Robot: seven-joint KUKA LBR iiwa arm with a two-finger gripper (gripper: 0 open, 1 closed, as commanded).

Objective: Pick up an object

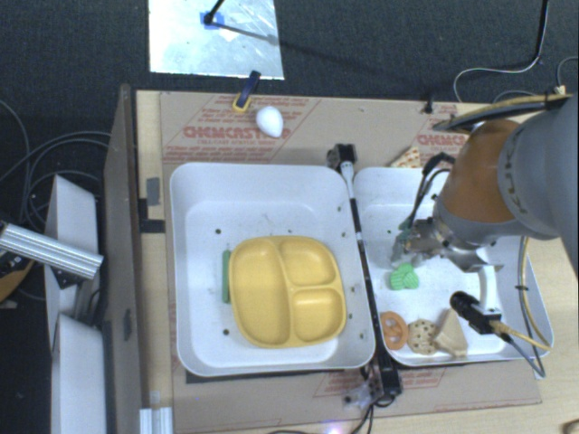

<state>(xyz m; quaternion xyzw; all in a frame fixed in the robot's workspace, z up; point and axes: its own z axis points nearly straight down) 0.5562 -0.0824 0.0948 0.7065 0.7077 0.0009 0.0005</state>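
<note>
The left bin holds a yellow divided plate that lies flat in its lower half, with one large compartment on the left and two smaller ones on the right. A thin green strip lies along the plate's left edge, touching it or just beside it. Beyond the bin's far rim, a white egg rests on the brown cardboard, well apart from everything in the bins.

In the right bin, a brown pretzel lies in the near left corner. A small green lump sits farther in, between the pretzel and the gripper. The gripper hangs low over the bin, just past the green lump's far side. Whether it touches the lump cannot be told, nor whether it is released or clenched, and nothing is seen held in it. A speckled round cookie lies just right of the pretzel, and a pale tan wedge lies against the cookie's right side. The grey arm with its orange band comes in from the right above the bin
</note>
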